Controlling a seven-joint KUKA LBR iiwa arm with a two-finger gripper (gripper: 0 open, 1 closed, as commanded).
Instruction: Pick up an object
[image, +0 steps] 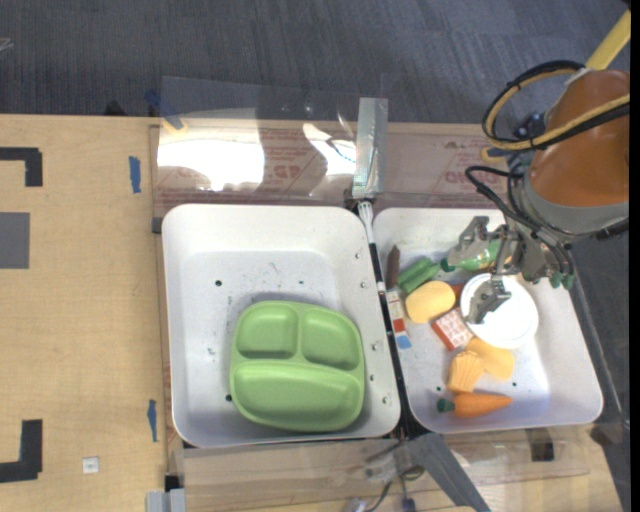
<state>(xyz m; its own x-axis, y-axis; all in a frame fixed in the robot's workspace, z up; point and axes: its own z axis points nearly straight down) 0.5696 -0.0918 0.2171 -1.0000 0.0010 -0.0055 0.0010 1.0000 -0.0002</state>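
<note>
Camera view: gripper hangs over right bin, above white plate; jaw state apparently indiscernible, cannot tell.

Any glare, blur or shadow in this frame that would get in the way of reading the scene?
Camera view: strong glare on the clear sheet behind the left bin, washing out the print beneath; the end effector over the right bin is slightly soft, so finger detail is hard to read; soft shadows under the green tray; the toy items, such as the carrot, stay evenly lit.
</note>
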